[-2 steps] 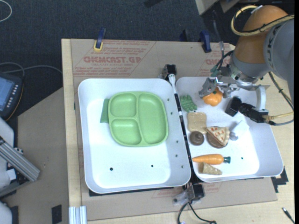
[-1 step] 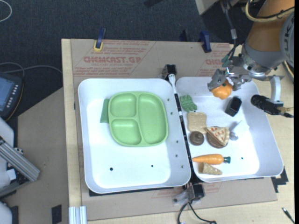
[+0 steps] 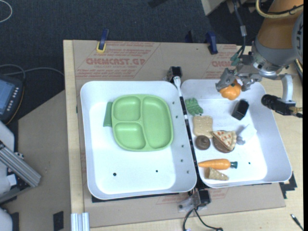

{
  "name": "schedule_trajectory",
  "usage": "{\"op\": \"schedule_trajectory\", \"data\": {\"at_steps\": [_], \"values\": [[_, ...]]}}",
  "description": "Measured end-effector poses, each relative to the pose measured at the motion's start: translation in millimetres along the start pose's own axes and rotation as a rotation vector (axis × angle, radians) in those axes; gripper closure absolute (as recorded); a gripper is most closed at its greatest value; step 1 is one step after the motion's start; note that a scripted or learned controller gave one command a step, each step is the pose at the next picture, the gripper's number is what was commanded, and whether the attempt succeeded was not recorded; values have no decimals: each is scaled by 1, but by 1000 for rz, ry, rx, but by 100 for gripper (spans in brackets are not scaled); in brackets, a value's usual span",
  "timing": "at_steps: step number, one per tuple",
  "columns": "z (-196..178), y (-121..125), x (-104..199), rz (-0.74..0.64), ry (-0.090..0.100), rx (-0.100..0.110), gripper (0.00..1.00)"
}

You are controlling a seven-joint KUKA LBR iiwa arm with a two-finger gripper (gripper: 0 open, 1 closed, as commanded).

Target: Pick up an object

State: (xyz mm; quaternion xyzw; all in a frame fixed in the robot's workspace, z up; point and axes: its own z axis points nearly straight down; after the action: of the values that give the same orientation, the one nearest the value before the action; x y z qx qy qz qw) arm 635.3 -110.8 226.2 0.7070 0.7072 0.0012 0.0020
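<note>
The gripper [image 3: 232, 83] hangs over the right bin [image 3: 269, 172] near its 12 o'clock rim, and its fingers are closed on an orange ball [image 3: 231, 92], which sits between them, seemingly lifted off the bin floor. The arm [image 3: 276, 37] comes in from 1 o'clock.

Just toward 4 o'clock from the ball lies a small black block [image 3: 239, 109], close but apart from it. Toward 8 o'clock rests a green piece [image 3: 194, 106] against the bin's left wall. Further down the bin is a crowd: a tan cracker [image 3: 202, 124], a brown disc [image 3: 203, 142] touching its lower edge, a pizza slice [image 3: 224, 139] just beside the disc, and a pale grey bit [image 3: 240, 137] at the slice's 3 o'clock. Near 6 o'clock a carrot [image 3: 215, 164] lies on its side, with a tan wedge [image 3: 217, 175] right below it.

The left bin [image 3: 96, 177] holds a green divided plate [image 3: 142, 121] (three compartments), well apart from the gripper.

The cardboard sheet [image 3: 72, 129] under both bins carries red print reading "CHEMCAST G.P." at 12 o'clock; a second print near the gripper is partly hidden. A yellow clamp [image 3: 102, 42] and a blue clamp [image 3: 211, 41] grip the far edge.
</note>
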Motion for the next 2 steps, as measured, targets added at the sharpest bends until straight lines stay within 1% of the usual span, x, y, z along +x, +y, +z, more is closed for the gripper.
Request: {"op": "schedule_trajectory", "data": {"at_steps": [1, 2], "values": [[11, -11, 54, -5, 4, 8, 100], [11, -16, 64, -2, 2, 7, 100]]}}
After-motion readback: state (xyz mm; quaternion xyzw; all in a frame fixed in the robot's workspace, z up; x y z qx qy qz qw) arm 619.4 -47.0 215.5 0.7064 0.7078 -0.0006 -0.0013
